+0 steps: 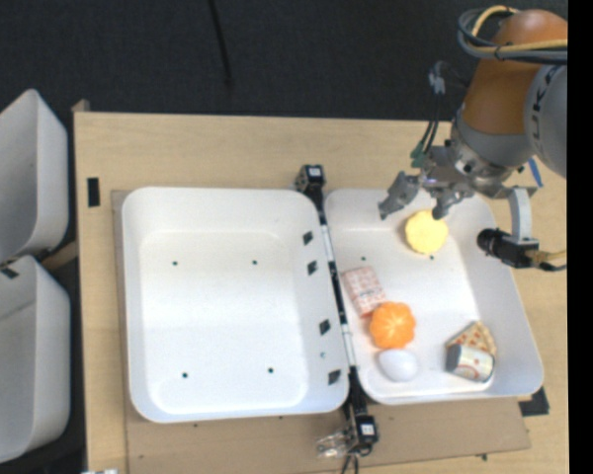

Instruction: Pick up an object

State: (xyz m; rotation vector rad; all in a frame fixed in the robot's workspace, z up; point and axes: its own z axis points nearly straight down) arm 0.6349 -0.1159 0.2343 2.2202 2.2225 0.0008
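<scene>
Yellow ball point(426, 234) just below the open-fingered tool point(419, 205).

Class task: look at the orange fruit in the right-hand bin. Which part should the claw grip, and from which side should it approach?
Grip the orange across its widest middle, coming straight down from above. It is round, so probably any pair of opposite sides serves, but the pink packet touches its upper left and the white egg sits just below. Closing along the upper-right to lower-left line looks clearest.
</scene>
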